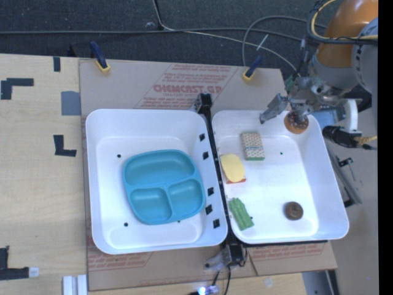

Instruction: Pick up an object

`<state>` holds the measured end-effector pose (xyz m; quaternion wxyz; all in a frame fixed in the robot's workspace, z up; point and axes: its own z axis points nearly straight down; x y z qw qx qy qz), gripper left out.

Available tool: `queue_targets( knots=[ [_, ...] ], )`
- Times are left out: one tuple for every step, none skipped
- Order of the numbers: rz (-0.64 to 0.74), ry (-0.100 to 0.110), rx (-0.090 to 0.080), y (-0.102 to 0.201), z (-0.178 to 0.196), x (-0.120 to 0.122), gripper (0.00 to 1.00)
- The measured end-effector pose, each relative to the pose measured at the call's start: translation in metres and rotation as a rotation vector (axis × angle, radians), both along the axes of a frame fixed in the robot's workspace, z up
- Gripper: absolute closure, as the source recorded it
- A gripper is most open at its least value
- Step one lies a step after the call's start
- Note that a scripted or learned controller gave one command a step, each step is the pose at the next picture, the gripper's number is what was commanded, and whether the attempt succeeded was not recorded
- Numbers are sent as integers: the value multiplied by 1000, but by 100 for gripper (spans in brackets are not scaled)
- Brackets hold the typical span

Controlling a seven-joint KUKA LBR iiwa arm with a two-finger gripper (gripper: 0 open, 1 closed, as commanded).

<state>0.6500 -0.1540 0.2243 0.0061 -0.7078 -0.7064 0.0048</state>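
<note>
Cardboard sheet [184,85] under both bins carries red print reading roughly "CHEMCAST GP". Nearest in the right white bin [328,183] lie a green ridged strip [241,214] and a small brown disc [293,211]; farther back, a yellow oval soap-like block [232,168], then a patterned tan rectangular sponge [252,145]. The left bin [98,165] holds a blue three-section plastic plate [163,185]. The gripper [297,120] hangs over the right bin's far edge with a round brown disc-shaped piece between its fingers.

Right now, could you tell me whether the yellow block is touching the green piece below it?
Apart. The camera view shows bare white bin floor between the yellow block and the green piece.
</note>
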Motion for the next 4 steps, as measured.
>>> queue_targets(
  knots=[
    [4,-14,-2,0,9,3,0],
    [4,-10,-3,1,-34,-1,0],
    [4,-9,-2,-4,-97,-4,0],
    [6,-20,-4,-3,-137,-2,0]
  ],
)
